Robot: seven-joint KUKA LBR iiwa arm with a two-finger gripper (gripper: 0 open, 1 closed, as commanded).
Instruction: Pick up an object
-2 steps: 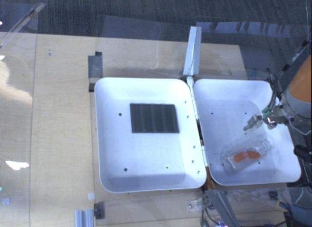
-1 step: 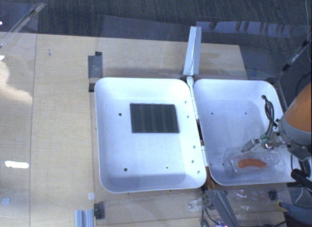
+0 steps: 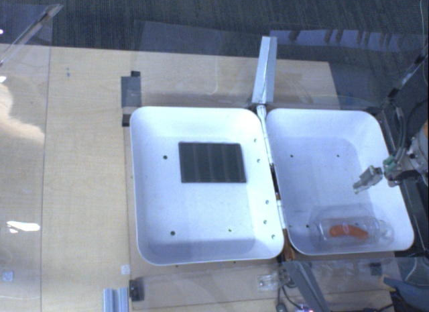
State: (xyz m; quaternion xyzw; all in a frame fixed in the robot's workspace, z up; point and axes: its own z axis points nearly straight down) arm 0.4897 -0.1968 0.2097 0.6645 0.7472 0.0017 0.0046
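Observation:
A clear plastic bottle [image 3: 351,229] with something orange inside lies on its side near the front edge of the right bin [image 3: 315,136]. My gripper [image 3: 368,178] reaches in from the right over that bin's right side. It sits above and slightly right of the bottle, apart from it. Nothing is seen held in it.
The left bin [image 3: 154,190] holds a flat dark grey ribbed pad [image 3: 212,162] near its middle. A grey upright post [image 3: 264,70] stands behind the seam between the bins. Cables and arm parts [image 3: 409,136] crowd the right edge.

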